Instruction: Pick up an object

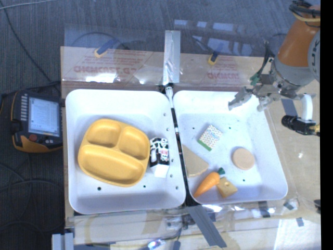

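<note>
My gripper [251, 100] hangs open over the far right corner of the right bin [270, 139], with nothing between its two fingers. Below it in that bin lie a small patterned box [210, 137], a round tan disc [243, 158], a toy carrot [206, 183], a tan wedge piece [227, 187] and a flat beige slice [193, 163]. The left bin [73, 139] holds a yellow divided tray [113, 151] and a black-and-white cow-print carton [159, 154] next to the divider.
A teach pendant [35, 120] lies left of the bins on the carpet. A clear plastic sheet [156, 61] with tape runs behind both bins. The arm's orange-banded wrist [299, 43] stands over the bench's far right.
</note>
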Tool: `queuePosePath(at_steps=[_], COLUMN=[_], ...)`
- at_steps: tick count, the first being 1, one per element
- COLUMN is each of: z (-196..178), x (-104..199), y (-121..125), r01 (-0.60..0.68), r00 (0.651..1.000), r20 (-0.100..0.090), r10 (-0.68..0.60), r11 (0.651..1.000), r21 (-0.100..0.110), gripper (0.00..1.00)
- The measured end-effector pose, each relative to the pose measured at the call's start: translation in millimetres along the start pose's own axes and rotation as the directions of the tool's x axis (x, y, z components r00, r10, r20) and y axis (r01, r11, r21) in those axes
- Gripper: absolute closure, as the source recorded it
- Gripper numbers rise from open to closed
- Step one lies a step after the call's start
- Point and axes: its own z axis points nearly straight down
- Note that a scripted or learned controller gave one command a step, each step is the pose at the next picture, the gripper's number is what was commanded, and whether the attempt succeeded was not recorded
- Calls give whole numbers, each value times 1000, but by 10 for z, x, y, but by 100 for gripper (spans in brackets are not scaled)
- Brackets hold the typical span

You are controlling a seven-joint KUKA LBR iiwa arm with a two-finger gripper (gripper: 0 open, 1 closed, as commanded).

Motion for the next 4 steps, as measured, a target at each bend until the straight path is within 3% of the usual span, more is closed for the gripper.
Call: queuePosePath(at_steps=[1,2,3,4], z=[839,1224,1126,-303], x=[608,662,669,1338], y=[-366,-512,-501,-543], r01=[248,152,153,-23], r00=[969,988,988,1000], r20=[0,3,2,3], r10=[-248,-152,-153,23], r11=[969,988,988,1000], r21=[0,-13,-14,-1], gripper=[0,0,100,100])
